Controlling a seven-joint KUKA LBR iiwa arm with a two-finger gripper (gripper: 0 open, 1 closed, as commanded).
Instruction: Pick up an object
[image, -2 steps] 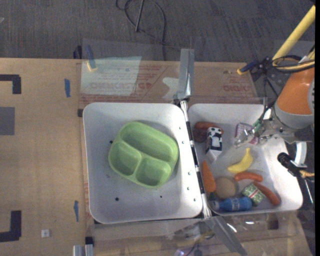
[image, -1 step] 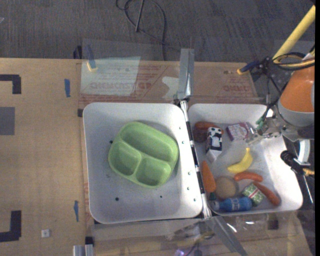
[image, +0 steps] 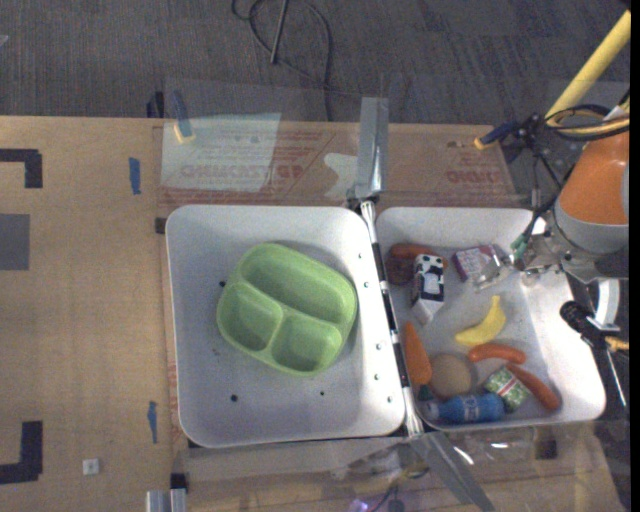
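My gripper (image: 507, 259) hangs over the back right part of the right bin (image: 572, 400), reaching in from the right under the orange band. Its tip is right beside a small purple packet (image: 468, 262). Just below it lies a yellow banana (image: 483, 324). A black-and-white carton (image: 428, 277) and a brown item (image: 403, 260) lie further left. Toward the front lie an orange sausage (image: 496, 353), a second sausage (image: 541, 389), a green can (image: 506, 388), a tan egg-like ball (image: 451, 375), a blue bottle (image: 470, 408) and a carrot (image: 416, 352). Nothing shows held.
The left bin (image: 200, 400) holds a green divided plate (image: 287, 308) near its middle. A metal divider (image: 372, 150) stands behind the two bins. Taped paper sheets lie on the wooden bench behind them.
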